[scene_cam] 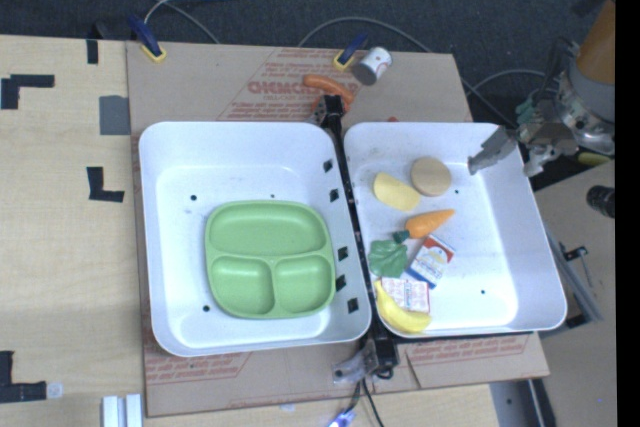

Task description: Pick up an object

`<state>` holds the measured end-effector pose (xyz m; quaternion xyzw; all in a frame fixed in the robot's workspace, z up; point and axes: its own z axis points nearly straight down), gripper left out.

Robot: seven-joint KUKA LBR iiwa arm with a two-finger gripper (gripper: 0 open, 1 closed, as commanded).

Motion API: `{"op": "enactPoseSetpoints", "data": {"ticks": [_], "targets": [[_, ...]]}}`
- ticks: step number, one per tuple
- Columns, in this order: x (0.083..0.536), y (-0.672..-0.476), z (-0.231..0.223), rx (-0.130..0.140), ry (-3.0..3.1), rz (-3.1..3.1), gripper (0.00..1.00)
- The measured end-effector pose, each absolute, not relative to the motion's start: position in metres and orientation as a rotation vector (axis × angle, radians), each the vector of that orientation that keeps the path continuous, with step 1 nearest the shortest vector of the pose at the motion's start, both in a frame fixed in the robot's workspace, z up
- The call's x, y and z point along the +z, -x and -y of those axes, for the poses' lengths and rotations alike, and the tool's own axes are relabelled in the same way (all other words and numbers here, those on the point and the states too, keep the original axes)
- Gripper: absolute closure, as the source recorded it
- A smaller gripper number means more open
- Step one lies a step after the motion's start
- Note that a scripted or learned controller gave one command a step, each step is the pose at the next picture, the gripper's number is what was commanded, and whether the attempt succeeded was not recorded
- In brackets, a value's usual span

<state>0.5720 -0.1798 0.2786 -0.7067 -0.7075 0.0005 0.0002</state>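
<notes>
The right bin (520, 255) holds several toy foods. A tan round piece (432, 176) and a yellow piece (396, 191) lie near its back. Below them are an orange carrot (431, 222), a green leafy piece (389, 258), a small red, white and blue carton (431, 263), a printed packet (405, 293) and a yellow banana (402, 316). My gripper (512, 155) hovers over the bin's back right rim, to the right of the tan piece, open, with nothing between its fingers.
The left bin (170, 175) holds a green divided plate (270, 257). Behind the bins, on the cardboard, lie clamps (150, 40) and a small grey and white cylinder (372, 65). Cables run across the dark floor at the back.
</notes>
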Motion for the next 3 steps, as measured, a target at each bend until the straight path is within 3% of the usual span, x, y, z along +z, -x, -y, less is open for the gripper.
{"op": "enactPoseSetpoints", "data": {"ticks": [1, 3], "targets": [[0.087, -0.528, 0.146, -0.002, 2.223, 2.225, 0.0], [0.086, -0.613, 0.096, -0.003, 2.221, 2.227, 0.0]]}}
